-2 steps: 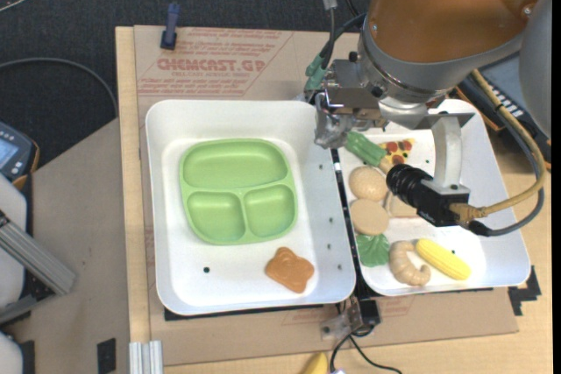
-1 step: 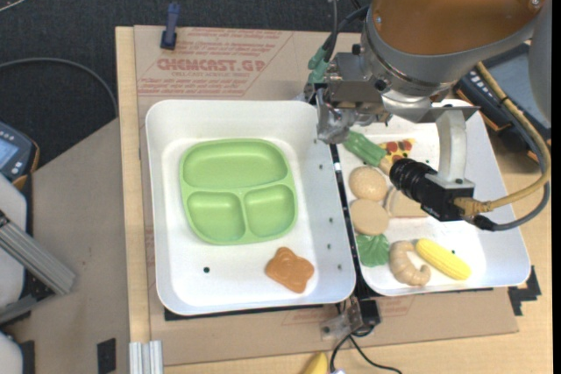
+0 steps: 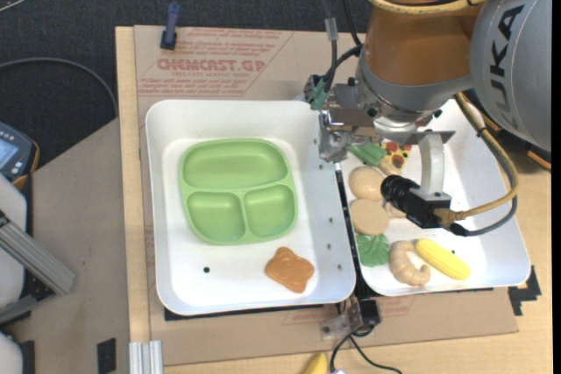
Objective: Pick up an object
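You can read "CHEMCAST" on the board (image 3: 210, 61), "KUKA" on the arm (image 3: 513, 39). Gripper (image 3: 386, 155) sits over the right bin (image 3: 504, 215); open or closed, can't tell. Banana (image 3: 443, 259) in that bin, front-right, long axis running left-right, tilted.

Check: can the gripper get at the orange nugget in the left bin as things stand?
Probably yes. The orange nugget lies alone on the left bin's bare floor, apart from the green tray, with nothing over it. The gripper is above the right bin, so the arm must cross over.
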Controlling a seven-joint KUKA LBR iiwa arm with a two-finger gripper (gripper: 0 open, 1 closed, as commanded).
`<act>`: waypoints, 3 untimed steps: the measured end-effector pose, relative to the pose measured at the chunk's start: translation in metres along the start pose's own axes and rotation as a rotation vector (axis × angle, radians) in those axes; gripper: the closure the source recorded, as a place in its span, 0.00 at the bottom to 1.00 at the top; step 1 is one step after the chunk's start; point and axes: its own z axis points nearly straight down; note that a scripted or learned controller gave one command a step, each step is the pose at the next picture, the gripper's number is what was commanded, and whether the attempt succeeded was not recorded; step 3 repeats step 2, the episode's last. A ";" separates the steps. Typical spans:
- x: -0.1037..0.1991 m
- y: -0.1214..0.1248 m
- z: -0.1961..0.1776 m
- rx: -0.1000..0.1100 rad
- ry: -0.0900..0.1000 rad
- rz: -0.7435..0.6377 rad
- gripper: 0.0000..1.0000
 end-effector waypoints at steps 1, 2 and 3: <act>0.003 0.000 -0.017 -0.012 0.004 -0.005 1.00; 0.056 -0.009 -0.077 -0.017 0.008 -0.013 1.00; 0.056 -0.009 -0.077 -0.017 0.008 -0.013 1.00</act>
